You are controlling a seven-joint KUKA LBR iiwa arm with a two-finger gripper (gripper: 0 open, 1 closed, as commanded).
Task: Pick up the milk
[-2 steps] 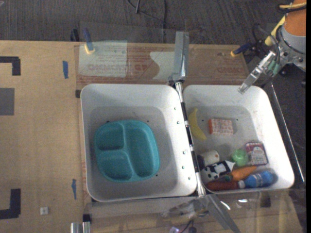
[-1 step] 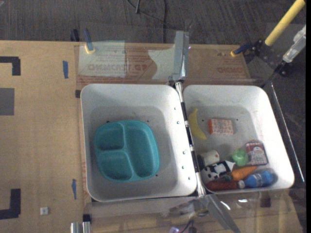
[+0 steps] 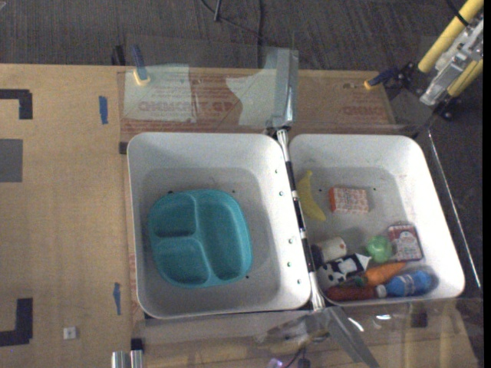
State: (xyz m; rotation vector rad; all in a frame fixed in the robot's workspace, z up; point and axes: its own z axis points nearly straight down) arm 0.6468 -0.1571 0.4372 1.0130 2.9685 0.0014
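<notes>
Milk, a small carton with black-and-white cow patches [image 3: 344,267], lies in the right-hand shallow white bin [image 3: 437,205] near its front left corner. A small white cylinder [image 3: 332,248] sits just behind it, an orange carrot [image 3: 385,272] touches its right end, and a red bar-shaped item [image 3: 350,291] lies just in front. Farther right are a blue bottle [image 3: 411,284], a green lump [image 3: 378,248] and a red-and-white carton [image 3: 405,242]. A yellow banana [image 3: 309,196] and an orange-and-white box [image 3: 349,199] lie towards the back. The left-hand white bin [image 3: 146,159] holds a teal divided plate [image 3: 199,238]. Both bins rest on the brown tabletop [image 3: 61,205]. The pincer [image 3: 441,90] is at the top right, outside the bins and well apart from the milk; whether it is open or closed cannot be told.
</notes>
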